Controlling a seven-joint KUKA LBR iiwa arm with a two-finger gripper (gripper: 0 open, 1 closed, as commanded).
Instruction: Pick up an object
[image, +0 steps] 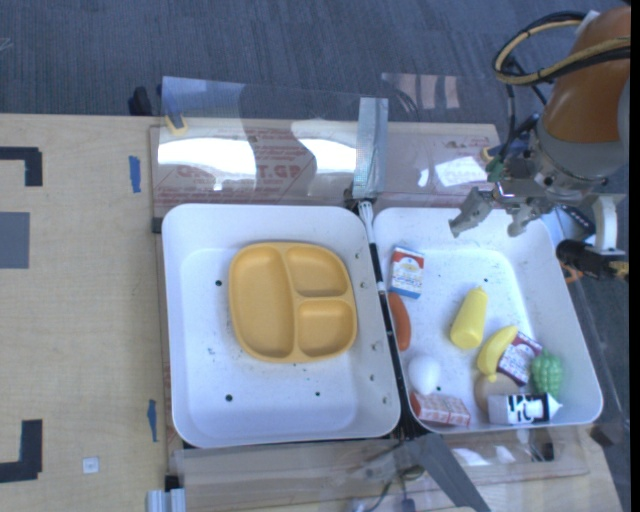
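While the end effector (494, 213) hangs released, fingers spread and holding nothing, above the far rim of the right bin (568, 318), the objects lie below it: a small carton (407, 272), a hot dog (400, 318), a yellow corn cob (469, 317), a banana (496, 347), a white egg (424, 375) and green broccoli (547, 372). A yellow divided plate (292, 300) sits in the left bin (190, 320).
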